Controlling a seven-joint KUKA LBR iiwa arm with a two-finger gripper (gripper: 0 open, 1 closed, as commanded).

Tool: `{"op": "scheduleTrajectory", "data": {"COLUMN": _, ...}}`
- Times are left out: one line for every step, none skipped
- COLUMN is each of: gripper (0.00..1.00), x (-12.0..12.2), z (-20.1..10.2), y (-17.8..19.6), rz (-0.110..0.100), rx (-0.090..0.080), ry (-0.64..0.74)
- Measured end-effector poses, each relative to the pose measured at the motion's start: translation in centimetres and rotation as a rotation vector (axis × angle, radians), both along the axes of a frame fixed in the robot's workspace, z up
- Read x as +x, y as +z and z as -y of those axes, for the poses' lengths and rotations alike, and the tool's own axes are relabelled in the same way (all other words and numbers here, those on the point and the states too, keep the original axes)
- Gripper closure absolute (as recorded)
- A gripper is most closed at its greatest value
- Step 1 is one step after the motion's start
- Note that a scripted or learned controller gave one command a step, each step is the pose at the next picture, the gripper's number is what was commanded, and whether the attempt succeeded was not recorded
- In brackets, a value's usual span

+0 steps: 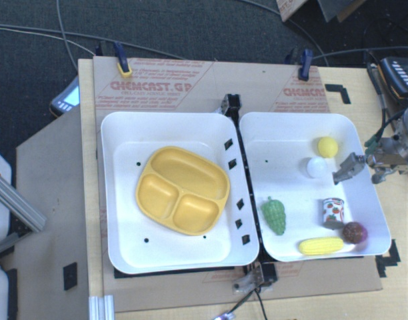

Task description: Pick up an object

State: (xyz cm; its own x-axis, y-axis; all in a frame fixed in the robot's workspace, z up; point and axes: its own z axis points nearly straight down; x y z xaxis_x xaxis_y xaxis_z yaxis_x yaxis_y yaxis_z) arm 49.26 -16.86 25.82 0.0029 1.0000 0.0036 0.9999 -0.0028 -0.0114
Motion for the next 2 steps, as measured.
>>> {"op": "scheduleTrajectory", "data": {"gripper": 0.0, "x": 0.2, "z": 0.0, "y": 0.5, "rz": 0.01, "rx": -0.003, "ry": 0.003}}
{"op": "scheduleTrajectory", "data": {"gripper": 0.0, "x": -0.8, "z": -0.3, "y": -4.9, "rz": 0.005, "rx": 0.0, "ry": 0.002}}
